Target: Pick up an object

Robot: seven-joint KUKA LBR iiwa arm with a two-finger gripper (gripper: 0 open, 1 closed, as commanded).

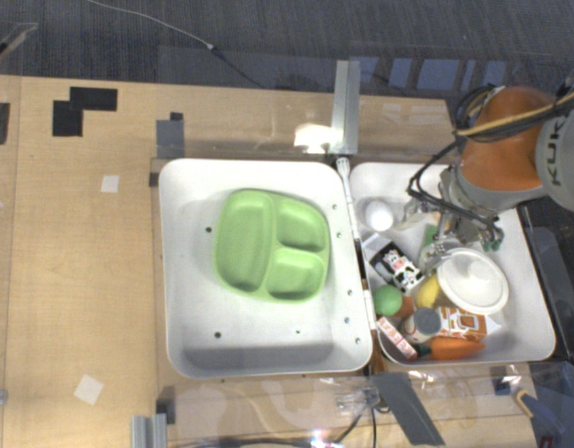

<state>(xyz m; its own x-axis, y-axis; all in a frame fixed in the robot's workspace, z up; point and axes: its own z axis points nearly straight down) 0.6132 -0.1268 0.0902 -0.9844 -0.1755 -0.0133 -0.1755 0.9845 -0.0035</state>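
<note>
A pale wooden desk (72, 278) carries 2 shallow white plastic bins with rounded corners, side by side. The left bin (189, 343) holds a smooth lime-green plastic tray (271, 244) with 3 moulded compartments, lying near the bin's middle.

The right bin (534, 334) is crowded. Near its back left corner sits a small white ball (377, 217). Along the left edge lies a small black-and-white printed packet (395, 265), and nearer the front a round green ball (387, 300). Beside it is a yellow rounded piece (427, 292), touching a glossy white bowl (473, 281) in the bin's middle. At the front edge lie a grey disc (425, 322), an orange-and-white carton (459, 324), an orange carrot-shaped piece (450, 348) and a pink-and-white wrapper (397, 337).

The grey arm with its rounded orange band (497, 152) reaches over the bin's back right area. Its gripper (445, 241) hangs just behind the white bowl. Whether the fingers are spread or pressed together cannot be told; cables and shadow blur them.
</note>
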